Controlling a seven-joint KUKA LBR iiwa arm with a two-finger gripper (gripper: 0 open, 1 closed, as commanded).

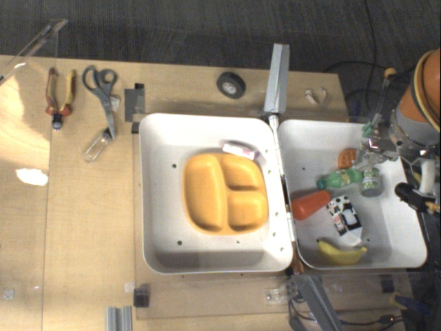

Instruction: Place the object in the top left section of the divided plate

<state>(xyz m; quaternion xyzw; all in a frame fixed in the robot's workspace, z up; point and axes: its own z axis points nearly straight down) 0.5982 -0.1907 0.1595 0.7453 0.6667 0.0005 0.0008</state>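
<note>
- Seen from above at a slant, two white bins sit side by side on a wooden table (pixel 83 240): the left bin (pixel 162 247) holds a yellow divided plate (pixel 224 192), the right bin (pixel 400 243) a scatter of small things.
- The arm (pixel 427 95), grey with an orange band, enters at the right edge over the right bin's far corner. Its hand (pixel 375 150) hangs just above the bin's upper middle, and whether it is released or clenched cannot be told; the metal parts blur together there.
- Nothing lies in the plate's top left section. The things to choose from lie in the right bin: a green bottle (pixel 339 180) on its side just below and left of the hand, an orange piece (pixel 347 158) just left of it, and a small grey-green cup (pixel 371 183) close beneath it.
- Farther from the hand lie a red-orange carrot-like thing (pixel 311 203) by the bin's left wall, a black-and-white pack (pixel 343 216) and a banana (pixel 341 252) near the front wall.
- The pack bears print, too small to read. No other writing can be made out.
- A small pale wrapper (pixel 240 149) with a pink edge lies against the plate's far rim, its contents unclear.
- On the table's left lie pliers (pixel 58 95) and scissors (pixel 102 92); a black tape roll (pixel 231 85) sits behind the bins.
- The arm is cut off by the right edge.
</note>
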